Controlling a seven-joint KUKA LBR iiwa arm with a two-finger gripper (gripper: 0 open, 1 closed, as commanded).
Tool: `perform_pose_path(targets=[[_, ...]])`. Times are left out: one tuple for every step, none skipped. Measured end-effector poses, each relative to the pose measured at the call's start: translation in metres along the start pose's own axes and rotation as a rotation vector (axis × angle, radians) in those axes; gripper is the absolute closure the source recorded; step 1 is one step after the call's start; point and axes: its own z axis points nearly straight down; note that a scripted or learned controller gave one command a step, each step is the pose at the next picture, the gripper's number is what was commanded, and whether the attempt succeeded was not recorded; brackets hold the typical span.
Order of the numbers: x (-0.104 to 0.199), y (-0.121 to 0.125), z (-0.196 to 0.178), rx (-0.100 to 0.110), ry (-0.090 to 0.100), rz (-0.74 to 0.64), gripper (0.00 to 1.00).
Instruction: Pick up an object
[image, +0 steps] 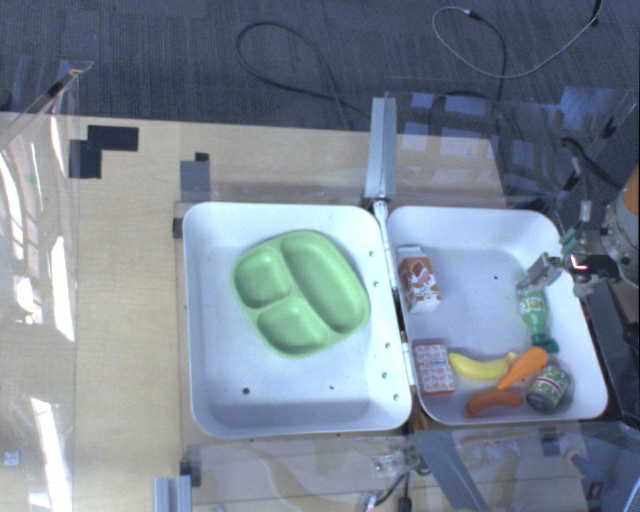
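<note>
Hanging at the right bin's (470, 232) far-right rim, the gripper (545, 272) is seen just above the green bottle (535, 315); nothing is seen between its tips, and whether the claw is wide or narrow can't be told from this angle. Judged from that placement, the bottle is prob. the intended pick. The rest of the candidates are bunched at the bin's near-right corner: banana (480, 366), carrot (523, 367), sausage (493, 402) and a small can (548, 389), some touching, so a clean grasp there would be harder. A snack pouch (418, 282) lies by the divider w/ a small red packet (434, 367) nearer the camera. A green sectioned plate (300, 293) is laid in the left bin (215, 400). Bins are set on a pale wood bench (110, 330) behind clear panels; dark carpet w/ loose cables (300, 60) is seen beyond
</note>
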Motion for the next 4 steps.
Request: perform_pose_path(targets=[[-0.030,0.014,0.074,-0.001,0.000,-0.123,0.00],[-0.035,0.039,0.156,-0.004,0.000,-0.216,0.00],[-0.035,0.042,0.148,-0.007,0.000,-0.217,1.00],[0.040,0.070,0.014,-0.004,-0.001,-0.199,1.00]])
